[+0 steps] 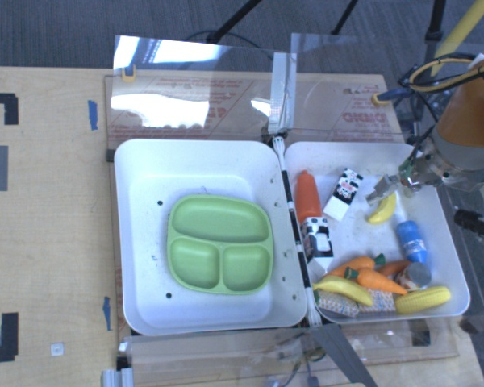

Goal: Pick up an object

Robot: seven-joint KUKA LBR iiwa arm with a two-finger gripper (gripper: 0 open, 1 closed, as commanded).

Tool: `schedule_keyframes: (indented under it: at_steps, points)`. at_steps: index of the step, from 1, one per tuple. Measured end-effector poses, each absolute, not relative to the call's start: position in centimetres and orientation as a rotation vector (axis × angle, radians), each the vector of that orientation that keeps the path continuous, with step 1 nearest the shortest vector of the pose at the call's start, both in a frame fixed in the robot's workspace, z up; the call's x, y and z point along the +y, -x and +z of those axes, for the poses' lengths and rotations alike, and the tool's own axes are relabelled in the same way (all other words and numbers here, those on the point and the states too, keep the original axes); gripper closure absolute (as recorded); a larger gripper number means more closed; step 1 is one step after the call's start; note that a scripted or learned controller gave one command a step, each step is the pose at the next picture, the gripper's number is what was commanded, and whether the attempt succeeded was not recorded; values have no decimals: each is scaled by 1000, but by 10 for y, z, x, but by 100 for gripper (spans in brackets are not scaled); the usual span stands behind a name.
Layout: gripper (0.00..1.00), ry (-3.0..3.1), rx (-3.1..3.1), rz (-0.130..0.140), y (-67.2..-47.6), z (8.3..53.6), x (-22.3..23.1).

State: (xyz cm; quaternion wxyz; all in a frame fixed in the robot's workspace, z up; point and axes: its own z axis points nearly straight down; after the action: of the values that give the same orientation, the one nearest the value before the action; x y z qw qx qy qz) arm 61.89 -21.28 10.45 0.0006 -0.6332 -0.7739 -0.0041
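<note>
From the overhead camera view, my gripper (pixel 390 185) hangs low over the back half of the right bin (pixel 456 240), reaching in from the right. My fingers look parted and released, with nothing between them.

Just below and beside the fingertips lies a small yellow banana (pixel 382 209), the nearest thing to me and the one I judge I am lined up for. It looks like a toy: light, stiff and smooth-skinned, so likely to slip if I pinch it near a tapered end. I would close across the middle of its curve, where it is thickest.

Nearby to the left lies a black-and-white cow-patterned carton (pixel 344 193), and beyond it an orange bottle (pixel 307 197) along the bin's left wall. A blue bottle (pixel 410 243) lies a little in front of the small banana. At the front of the bin a carrot (pixel 376 280), a second banana (pixel 344 289) and a third banana (pixel 423 298) crowd together, touching or nearly so, which makes for a harder pick.

The left bin (pixel 137 216) holds a green divided plate (pixel 221 243), well apart from my gripper.
</note>
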Motion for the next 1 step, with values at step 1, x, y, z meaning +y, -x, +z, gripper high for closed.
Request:
schedule_keyframes:
  at_steps: [1]
  points:
    - [100,1993,-2433,-7,-620,113,-215]
